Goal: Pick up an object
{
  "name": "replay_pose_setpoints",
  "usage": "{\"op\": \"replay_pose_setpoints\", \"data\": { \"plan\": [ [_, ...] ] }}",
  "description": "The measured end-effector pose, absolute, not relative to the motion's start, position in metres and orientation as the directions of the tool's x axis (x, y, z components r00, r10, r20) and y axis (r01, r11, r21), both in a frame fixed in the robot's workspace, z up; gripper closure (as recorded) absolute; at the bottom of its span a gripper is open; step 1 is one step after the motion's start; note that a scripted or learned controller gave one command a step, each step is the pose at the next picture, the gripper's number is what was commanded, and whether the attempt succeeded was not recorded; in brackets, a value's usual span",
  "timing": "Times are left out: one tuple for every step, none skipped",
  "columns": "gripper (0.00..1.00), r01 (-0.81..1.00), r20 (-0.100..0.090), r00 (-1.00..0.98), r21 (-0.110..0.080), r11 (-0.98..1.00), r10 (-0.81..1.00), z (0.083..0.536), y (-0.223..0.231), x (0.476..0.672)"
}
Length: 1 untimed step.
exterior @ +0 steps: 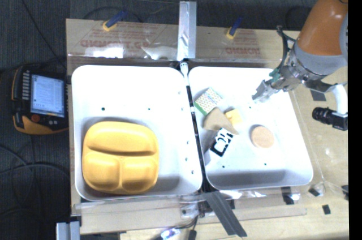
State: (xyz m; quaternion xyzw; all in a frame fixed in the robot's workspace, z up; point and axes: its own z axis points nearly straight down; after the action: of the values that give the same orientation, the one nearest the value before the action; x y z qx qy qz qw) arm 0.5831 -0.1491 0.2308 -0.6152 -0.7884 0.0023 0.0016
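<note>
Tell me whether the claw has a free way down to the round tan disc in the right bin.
Probably yes: the round tan disc lies apart from the other items, nothing covers it, and the claw hangs above the same bin.

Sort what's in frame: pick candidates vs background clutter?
Job-related:
- gripper, over the right bin
- tan disc
- yellow wedge
- beige block
- green patterned piece
- black-and-white piece
- large yellow moulded object in the left bin

Just lying about:
- handheld pendant on the floor
- clamps on the back board
</note>
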Motion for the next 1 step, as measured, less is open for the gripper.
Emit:
{"op": "replay_pose_setpoints", "data": {
  "plan": [
    [0.00, 0.970, 0.000, -0.243, -0.005, 0.243, 0.970, 0.2308, -0.1490, 0.5831]
  ]
}}
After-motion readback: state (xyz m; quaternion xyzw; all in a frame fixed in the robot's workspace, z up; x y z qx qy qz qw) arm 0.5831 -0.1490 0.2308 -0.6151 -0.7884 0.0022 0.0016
